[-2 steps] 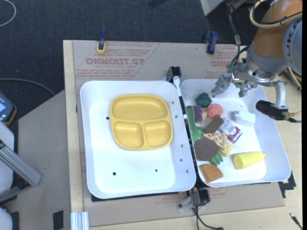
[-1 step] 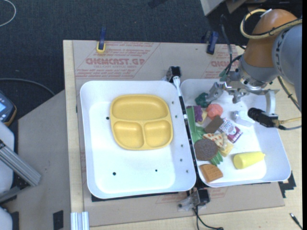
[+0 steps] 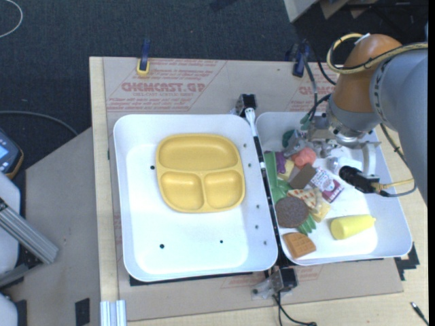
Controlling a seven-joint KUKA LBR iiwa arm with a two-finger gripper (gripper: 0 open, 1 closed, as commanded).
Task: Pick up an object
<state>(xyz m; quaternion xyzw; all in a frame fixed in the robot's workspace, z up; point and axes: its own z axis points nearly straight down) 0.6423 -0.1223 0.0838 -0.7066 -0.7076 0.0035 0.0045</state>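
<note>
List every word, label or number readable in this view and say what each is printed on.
"CHEMCAST GP", in large red letters, upside down from this camera, on the brown protective-paper sheet under the two bins.
Smaller red lines around that brand on the sheet: too blurred to read.
A second red print on the same sheet near the arm: partly hidden, unreadable.
Small white and purple packet in the right bin: print too small to read.

Bright, even overhead light, soft shadows (slight glare on the white bins (image 3: 129, 182)), mild overall softness.
</note>
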